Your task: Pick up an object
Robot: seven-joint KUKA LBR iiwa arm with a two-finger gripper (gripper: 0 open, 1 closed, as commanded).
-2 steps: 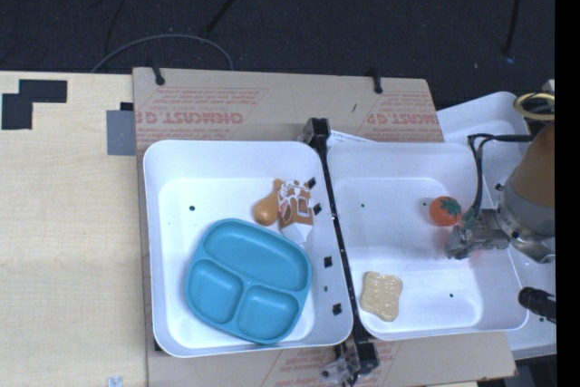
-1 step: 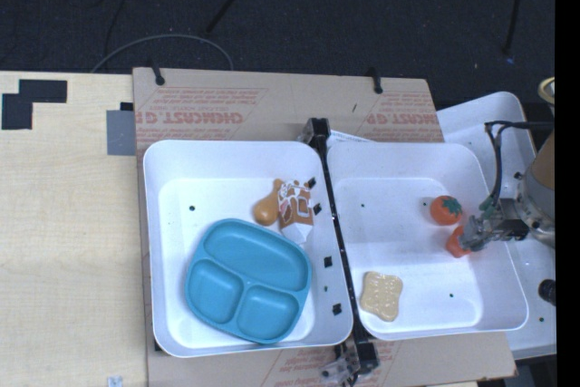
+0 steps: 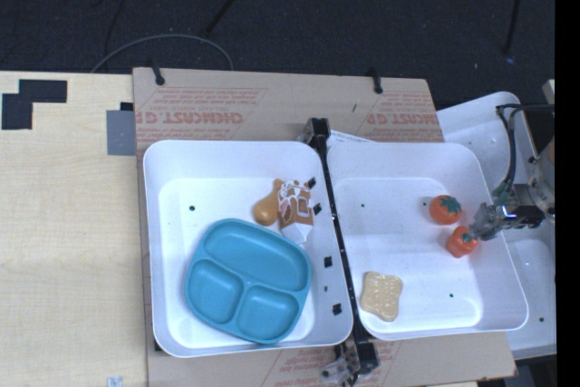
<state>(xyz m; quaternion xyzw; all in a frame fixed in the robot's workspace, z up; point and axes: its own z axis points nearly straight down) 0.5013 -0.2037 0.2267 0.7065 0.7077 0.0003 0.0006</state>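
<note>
The right bin (image 3: 412, 163) holds an orange round toy with a green top (image 3: 444, 209), a smaller red-orange toy (image 3: 460, 241) and a beige waffle-like piece (image 3: 381, 295). My gripper (image 3: 485, 225) reaches in over the right bin's right wall. Its tip sits right against the upper right side of the red-orange toy. The contact is too small and dark to tell whether the toy is held. In the left bin (image 3: 168, 195) lie a blue divided plate (image 3: 246, 279) and a brown and white toy (image 3: 286, 203).
A black clamp strip (image 3: 328, 222) runs between the two bins. Cardboard (image 3: 272, 109) lies under both bins. Cables and the arm's wrist (image 3: 530, 186) stand at the right edge, beside a white surface (image 3: 535, 285).
</note>
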